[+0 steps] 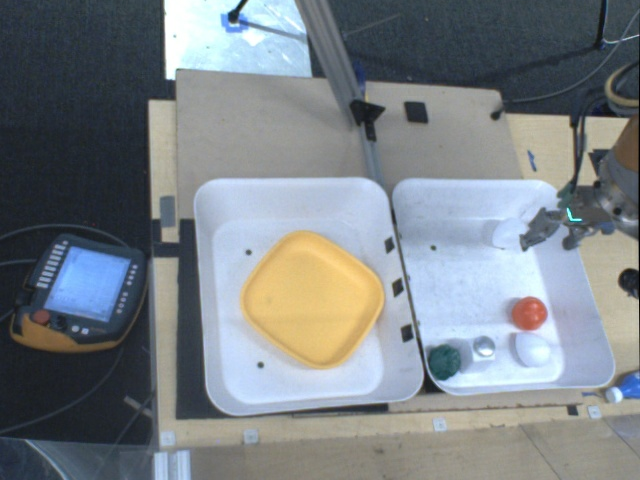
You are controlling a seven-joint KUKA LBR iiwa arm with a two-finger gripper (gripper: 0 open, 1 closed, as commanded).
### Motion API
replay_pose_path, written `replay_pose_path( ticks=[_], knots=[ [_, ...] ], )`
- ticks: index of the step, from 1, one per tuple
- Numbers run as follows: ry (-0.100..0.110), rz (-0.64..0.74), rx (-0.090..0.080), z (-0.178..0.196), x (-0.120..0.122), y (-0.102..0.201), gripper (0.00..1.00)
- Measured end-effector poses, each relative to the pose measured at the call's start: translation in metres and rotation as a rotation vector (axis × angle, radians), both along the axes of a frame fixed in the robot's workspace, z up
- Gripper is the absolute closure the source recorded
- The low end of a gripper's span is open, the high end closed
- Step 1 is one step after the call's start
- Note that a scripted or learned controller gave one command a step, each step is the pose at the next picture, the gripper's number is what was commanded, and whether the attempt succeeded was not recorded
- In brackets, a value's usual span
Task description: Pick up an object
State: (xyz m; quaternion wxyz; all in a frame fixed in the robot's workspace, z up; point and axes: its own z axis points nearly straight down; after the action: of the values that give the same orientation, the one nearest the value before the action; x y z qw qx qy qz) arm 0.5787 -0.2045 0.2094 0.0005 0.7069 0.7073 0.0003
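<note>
The gripper (548, 230) hovers at the right bin's (452, 213) far right – whether it's open, I cannot tell. Descend squarely over the white object (506, 233) (just left of it) – then close.

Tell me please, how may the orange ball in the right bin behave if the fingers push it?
The orange ball looks round and smooth, so it would probably roll away. It may bump the white egg-shaped object just below it. It seems small, so likely light.

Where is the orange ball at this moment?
The round orange ball lies in the right shallow white bin, near its right wall, just above the white egg-shaped object.
</note>
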Motion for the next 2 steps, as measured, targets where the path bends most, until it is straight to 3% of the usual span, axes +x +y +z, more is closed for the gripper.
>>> replay_pose_path(
  ticks=[1,2],
  knots=[
    [0.000,0.000,0.000,0.000,0.000,0.000,0.00],
    [0.003,0.000,0.001,-0.043,0.002,-0.004,0.00]
  ],
)
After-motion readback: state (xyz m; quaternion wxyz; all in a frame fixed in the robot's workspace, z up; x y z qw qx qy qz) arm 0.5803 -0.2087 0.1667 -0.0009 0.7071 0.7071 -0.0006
